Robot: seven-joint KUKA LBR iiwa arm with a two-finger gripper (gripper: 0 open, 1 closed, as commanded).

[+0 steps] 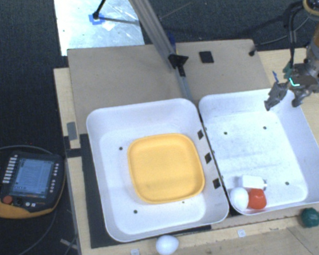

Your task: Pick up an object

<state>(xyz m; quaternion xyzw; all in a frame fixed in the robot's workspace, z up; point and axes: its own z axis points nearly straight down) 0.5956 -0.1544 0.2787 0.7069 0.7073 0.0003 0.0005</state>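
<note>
Meanwhile, the claw (286, 98) hangs spread and empty over the right bin (313, 134).
Red ball (256, 198) sits wedged in the near-left corner beside the white egg (239, 198); fingers may strike the wall.

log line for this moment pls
gripper open, over right bin far edge, holding nothing | left bin: yellow plate | right bin near corner: orange object, white egg
</note>
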